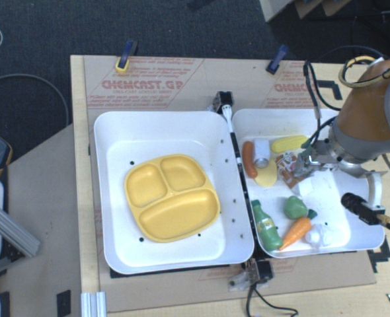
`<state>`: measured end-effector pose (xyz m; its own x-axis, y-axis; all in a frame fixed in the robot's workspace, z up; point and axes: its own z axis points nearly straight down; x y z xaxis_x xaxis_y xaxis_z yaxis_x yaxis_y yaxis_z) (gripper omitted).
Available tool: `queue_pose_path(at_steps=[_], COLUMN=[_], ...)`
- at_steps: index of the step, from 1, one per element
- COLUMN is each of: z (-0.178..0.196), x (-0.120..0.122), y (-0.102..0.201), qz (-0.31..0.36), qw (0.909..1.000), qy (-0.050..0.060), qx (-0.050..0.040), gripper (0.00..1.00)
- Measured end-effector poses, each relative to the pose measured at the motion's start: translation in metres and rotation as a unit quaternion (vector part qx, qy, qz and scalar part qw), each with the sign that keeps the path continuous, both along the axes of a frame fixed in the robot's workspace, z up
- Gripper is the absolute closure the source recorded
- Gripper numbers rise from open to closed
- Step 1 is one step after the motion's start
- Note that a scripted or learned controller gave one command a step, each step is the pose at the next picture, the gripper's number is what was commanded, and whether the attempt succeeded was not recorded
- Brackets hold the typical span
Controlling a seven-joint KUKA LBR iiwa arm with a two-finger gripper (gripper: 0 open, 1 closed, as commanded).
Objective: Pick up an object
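My end effector (305,162) hangs over the right white bin (334,243), beside a brown snack packet (287,166); I cannot tell its grip.

Grey arm (363,140), broad orange band above wrist, black cables looped alongside, dark claw (306,160)

The arm (373,111) is running off the right edge of the frame, its upper links cut from sight. Its wrist is covering the gripper (305,162), so the state of the jaws cannot be told. A small printed packet (287,167) is lying partly under that wrist, its label too blurred to read. A pale, clear item (317,236) beside the carrot (295,232) is proving too faint to identify.
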<state>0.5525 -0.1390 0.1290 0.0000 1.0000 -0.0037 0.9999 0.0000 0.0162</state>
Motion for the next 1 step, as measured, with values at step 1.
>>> queue_pose_path(at_steps=[1], z=[0.1683], x=[-0.0477], y=[-0.0062], qz=[0.000], qw=[1.0000], qy=[0.000], qx=[-0.0004], gripper=[1.00])
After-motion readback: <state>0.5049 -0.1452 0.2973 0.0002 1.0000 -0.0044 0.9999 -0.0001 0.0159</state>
